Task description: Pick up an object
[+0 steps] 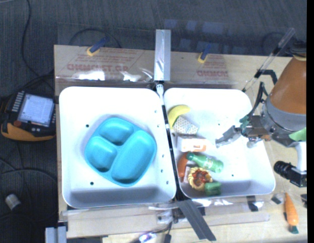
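On the worktop we see the left bin holding a blue divided tray. The right bin crowds its objects along its left wall. Our pick, the green bottle, looks light, stiff and slick; we judge its body the best hold. The jaws hover near, empty; apart or together, we cannot tell.

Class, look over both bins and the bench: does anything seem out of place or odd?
An orange carrot-like item lies outside the bins, on the bench by the right bin. The other small items crowd that bin's left side. The blue tray sits askew in the left bin.
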### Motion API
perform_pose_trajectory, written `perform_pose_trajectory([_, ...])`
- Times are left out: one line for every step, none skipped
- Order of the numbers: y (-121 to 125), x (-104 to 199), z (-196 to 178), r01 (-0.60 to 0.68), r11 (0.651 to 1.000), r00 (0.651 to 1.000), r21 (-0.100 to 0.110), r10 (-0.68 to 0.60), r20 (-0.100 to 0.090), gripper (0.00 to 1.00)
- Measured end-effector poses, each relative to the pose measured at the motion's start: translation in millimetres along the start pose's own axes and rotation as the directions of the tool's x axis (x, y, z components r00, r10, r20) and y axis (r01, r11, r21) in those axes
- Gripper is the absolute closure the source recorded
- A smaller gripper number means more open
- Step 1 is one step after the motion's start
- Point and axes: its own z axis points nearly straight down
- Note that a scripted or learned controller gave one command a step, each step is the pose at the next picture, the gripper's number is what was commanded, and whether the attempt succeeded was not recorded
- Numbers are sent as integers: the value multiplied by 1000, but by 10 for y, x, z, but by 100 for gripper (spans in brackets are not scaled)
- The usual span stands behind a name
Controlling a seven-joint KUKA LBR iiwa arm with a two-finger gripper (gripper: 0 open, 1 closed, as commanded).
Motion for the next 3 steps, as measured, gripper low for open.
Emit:
perform_pose_trajectory([-12, 315, 1484, 8, 1000, 1000, 1, -8, -2, 0])
perform_pose_trajectory([-24, 313, 1405, 6, 1000, 1000, 5, -6, -4, 100])
perform_pose_trajectory([440, 802, 107, 67, 998, 998, 0, -67, 3, 100])
